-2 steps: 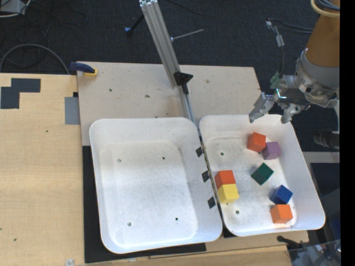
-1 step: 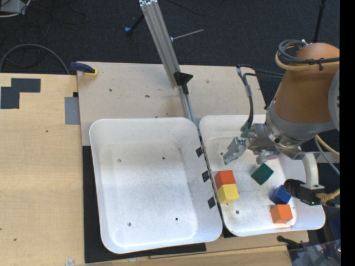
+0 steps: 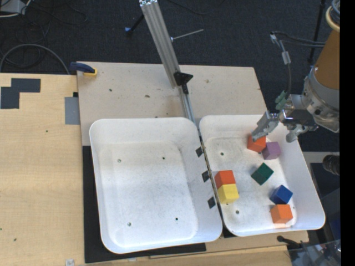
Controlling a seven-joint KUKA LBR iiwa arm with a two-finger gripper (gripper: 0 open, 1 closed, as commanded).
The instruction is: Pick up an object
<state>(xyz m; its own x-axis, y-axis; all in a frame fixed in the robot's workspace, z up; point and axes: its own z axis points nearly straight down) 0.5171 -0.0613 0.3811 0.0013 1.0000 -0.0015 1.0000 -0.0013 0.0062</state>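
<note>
Camera view: the gripper (image 3: 275, 128) hangs spread open and holding nothing over the right bin (image 3: 310, 204), one finger (image 3: 262, 128) just above an orange block (image 3: 256, 144) beside a purple block (image 3: 272, 150).

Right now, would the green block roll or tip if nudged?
Probably not: the green block looks like a flat-faced cube, so it should slide rather than roll. It seems rigid, and sits apart from the others on the right bin floor.
</note>
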